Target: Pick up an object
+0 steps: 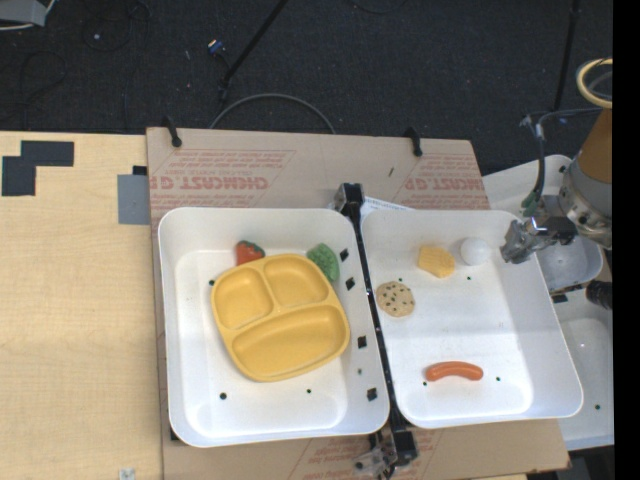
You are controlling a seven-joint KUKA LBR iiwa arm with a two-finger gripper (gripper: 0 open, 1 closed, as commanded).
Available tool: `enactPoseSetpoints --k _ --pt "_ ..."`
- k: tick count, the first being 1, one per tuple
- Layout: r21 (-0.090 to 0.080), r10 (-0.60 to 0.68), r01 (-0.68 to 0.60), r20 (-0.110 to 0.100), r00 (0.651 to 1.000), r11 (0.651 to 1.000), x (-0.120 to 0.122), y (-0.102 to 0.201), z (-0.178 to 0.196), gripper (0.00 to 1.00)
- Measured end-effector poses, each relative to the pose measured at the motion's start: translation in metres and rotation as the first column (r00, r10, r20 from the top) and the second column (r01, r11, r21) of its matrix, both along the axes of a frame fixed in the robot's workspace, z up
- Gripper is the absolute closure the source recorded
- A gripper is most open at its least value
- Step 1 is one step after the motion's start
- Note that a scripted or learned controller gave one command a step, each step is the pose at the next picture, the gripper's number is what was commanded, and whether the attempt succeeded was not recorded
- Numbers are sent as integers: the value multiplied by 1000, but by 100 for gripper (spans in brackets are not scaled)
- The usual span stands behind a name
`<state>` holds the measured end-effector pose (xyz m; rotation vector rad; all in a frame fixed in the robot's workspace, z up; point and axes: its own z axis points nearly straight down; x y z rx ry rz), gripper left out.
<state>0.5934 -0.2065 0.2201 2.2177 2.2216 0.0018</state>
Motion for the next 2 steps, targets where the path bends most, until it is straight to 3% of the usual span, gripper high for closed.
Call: enactPoseSetpoints --k 1,2 --pt "0 1 -1 -1 1000 1000 1 0 26 100" --pt "4 3 -3 -7 1000 1000 -18 55 31 100"
